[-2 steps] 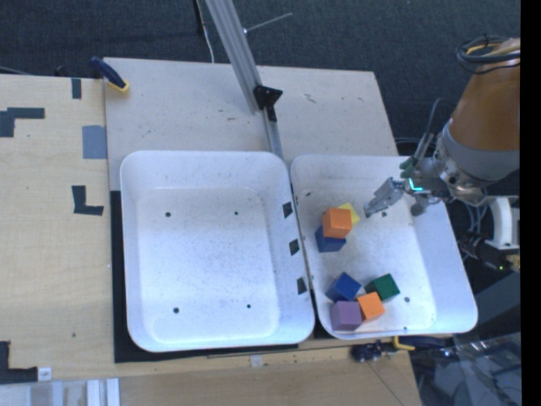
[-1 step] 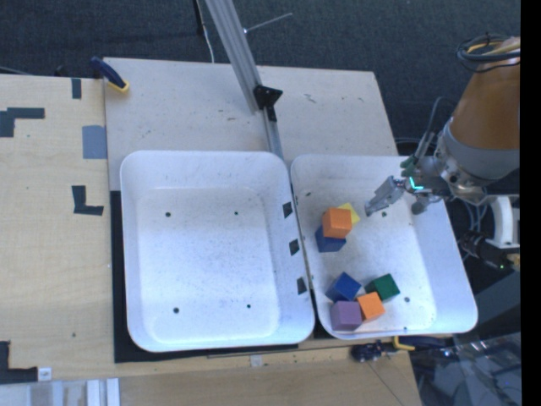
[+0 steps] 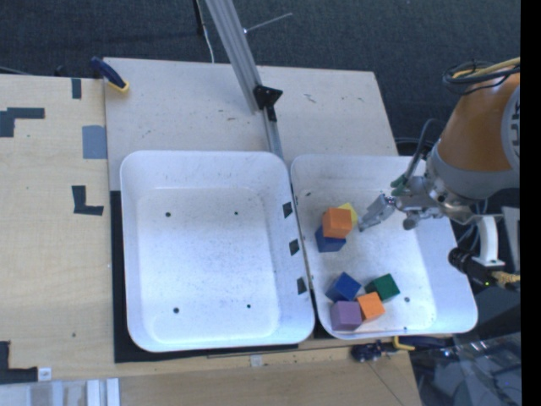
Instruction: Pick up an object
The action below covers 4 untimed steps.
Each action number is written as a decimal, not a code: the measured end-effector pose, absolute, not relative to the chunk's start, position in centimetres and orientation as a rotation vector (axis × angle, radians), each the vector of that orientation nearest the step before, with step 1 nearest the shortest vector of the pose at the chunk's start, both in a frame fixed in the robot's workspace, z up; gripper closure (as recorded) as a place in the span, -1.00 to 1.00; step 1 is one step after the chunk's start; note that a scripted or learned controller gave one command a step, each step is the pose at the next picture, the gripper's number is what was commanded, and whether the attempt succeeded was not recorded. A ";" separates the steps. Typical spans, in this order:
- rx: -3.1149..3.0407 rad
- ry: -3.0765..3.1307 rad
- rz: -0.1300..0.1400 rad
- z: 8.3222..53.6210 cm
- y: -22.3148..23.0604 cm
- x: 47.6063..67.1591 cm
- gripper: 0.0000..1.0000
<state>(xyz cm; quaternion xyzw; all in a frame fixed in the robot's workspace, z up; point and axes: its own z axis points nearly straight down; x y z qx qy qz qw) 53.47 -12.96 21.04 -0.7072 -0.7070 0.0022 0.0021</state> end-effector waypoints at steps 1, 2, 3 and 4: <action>-2.217 -2.220 0.007 16.5 -12.5 53.8 -1.00; -2.215 -2.217 0.009 10.2 -12.1 53.0 -1.00; -2.216 -2.221 0.003 11.6 -12.1 53.1 1.00; -2.221 -2.225 -0.002 15.8 -12.0 53.5 1.00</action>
